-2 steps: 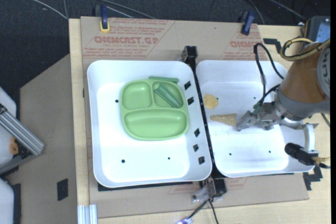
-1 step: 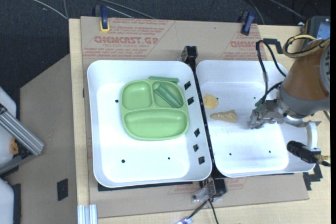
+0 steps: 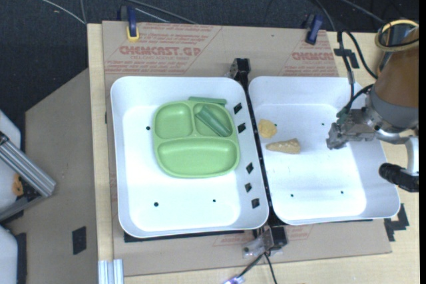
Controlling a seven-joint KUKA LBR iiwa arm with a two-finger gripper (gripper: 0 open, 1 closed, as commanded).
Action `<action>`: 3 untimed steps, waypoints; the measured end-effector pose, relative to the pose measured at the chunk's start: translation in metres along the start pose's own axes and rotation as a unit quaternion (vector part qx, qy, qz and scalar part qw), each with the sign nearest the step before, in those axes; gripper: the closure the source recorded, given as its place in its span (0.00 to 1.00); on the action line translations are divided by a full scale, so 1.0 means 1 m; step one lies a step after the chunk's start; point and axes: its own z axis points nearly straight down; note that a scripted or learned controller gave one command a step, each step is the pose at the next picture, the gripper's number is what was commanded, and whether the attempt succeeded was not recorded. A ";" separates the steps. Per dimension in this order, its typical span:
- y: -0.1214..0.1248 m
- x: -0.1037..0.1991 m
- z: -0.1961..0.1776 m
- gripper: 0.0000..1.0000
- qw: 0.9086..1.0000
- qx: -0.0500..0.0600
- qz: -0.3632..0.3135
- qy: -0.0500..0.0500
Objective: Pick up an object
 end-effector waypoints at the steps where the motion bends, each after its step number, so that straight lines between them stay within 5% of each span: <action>1: 0.002 0.009 -0.049 1.00 1.000 0.000 0.000 0.000; 2: 0.013 0.007 -0.100 1.00 1.000 0.000 0.000 0.000; 3: 0.022 0.069 -0.102 1.00 1.000 0.002 -0.003 0.002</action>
